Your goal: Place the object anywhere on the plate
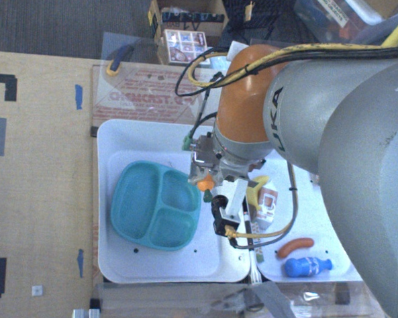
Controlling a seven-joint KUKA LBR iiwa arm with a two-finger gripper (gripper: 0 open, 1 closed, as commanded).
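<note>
Small orange object (204, 183), probably light, stiff plastic, sits at the gripper (201, 172) tip, with the teal plate (149, 206) just beyond. I cannot tell if it is clasped. Best pinched across its middle.

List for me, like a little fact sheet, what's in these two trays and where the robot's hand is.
Left bin: teal three-compartment plate
Right bin: red sausage, blue bottle, small carton, yellow item
Gripper: at the plate's right rim, small orange thing close by
Holding anything: cannot tell
</note>
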